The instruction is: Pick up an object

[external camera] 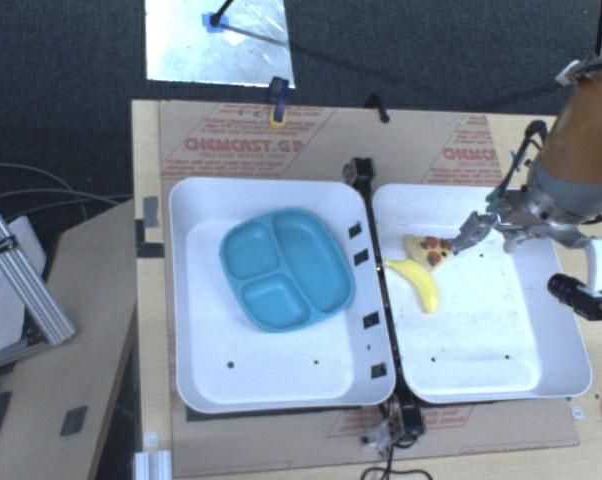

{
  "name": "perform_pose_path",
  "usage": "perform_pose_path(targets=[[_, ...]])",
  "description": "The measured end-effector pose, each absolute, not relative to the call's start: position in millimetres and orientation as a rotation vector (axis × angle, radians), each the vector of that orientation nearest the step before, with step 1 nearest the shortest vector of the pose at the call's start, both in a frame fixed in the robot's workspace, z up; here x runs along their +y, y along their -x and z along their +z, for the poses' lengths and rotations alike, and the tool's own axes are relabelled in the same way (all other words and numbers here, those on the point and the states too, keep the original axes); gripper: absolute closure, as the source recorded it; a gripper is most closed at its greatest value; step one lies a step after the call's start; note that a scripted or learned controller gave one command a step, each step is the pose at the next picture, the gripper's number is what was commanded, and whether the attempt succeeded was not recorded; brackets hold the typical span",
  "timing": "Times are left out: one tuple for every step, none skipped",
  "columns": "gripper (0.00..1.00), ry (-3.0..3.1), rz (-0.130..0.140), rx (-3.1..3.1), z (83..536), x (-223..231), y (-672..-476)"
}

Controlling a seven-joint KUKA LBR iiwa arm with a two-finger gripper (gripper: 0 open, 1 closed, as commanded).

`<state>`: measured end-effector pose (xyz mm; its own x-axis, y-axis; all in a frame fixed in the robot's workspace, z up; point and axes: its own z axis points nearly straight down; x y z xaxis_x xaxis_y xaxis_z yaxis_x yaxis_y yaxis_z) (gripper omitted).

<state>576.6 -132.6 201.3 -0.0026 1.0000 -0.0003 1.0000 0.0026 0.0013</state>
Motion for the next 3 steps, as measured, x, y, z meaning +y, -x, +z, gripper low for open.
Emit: perform_pose_path(targets=[[0.0, -2.215, -0.001, 2.234, 87, -87, -599.9], [0.0, -2.223, -0.002, 2.224, 84, -85, -576.6], [0.0, -2.227, -0.005, 2.22, 84, -109, -519.8]])
